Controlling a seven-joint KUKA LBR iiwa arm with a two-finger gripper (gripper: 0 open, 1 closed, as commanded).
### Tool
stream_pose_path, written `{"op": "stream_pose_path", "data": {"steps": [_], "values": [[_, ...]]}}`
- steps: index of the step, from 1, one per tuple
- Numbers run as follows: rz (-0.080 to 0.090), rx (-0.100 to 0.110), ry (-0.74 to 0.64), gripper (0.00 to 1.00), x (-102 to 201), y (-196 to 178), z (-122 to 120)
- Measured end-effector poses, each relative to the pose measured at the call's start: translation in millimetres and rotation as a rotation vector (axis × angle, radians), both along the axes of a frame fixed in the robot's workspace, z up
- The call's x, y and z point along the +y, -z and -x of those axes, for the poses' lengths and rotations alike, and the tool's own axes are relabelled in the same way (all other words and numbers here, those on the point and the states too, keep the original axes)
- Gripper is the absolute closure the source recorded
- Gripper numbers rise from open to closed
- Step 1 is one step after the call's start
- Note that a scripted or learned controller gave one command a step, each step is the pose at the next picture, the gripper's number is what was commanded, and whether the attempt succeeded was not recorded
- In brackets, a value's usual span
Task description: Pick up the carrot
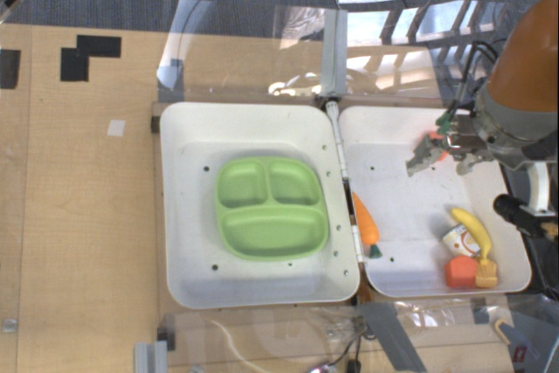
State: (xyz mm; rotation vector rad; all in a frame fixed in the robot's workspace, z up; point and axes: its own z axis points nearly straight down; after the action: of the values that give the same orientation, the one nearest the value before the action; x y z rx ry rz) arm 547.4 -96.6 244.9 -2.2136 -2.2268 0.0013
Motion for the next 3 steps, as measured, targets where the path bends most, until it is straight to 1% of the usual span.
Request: {"op": "stream_pose_path", "data": {"steps": [1, 2, 3], "values": [[0.000, -0.001, -0.211, 0.00, 72, 63, 7], [0.000, -0.003, -0.222, 0.00, 48, 62, -9], [-0.001, -0.003, -0.585, 0.00, 72, 63, 33]]}}
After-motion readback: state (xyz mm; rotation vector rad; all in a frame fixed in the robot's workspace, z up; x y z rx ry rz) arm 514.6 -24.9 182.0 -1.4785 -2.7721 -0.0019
